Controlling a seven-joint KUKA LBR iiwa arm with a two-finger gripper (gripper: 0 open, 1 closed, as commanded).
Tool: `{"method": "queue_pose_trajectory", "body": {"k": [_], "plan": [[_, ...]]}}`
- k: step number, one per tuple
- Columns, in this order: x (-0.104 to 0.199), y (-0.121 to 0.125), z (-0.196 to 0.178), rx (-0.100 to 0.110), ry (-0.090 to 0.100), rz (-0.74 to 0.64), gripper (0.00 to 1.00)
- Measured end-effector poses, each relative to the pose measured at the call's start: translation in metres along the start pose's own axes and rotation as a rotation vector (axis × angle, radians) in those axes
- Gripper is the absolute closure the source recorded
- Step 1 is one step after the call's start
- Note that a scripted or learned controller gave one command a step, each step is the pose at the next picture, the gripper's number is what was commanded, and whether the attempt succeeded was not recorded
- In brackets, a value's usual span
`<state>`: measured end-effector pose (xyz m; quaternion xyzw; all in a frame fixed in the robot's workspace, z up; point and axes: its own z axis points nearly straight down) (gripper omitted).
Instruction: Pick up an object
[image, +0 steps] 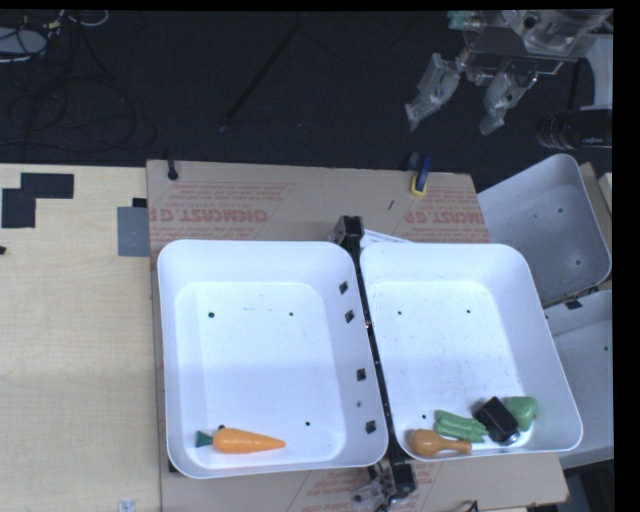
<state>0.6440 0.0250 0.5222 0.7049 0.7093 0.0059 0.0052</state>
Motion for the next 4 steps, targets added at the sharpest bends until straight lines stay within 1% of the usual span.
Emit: {"method": "queue_pose_trajectory", "body": {"k": [1,2,3,4], "plan": [[-0.012,-0.026,-0.018,0.016,-0.001,0.008,0.0],[-0.154,-0.002,-0.014,0.021,-0.006,0.019,0.0],[-0.145,0.0,-0.025,0.021,-0.002,0.003,1.0],[-0.155,-0.003,0.102,0.032,0.001,0.007,1.0]]}}
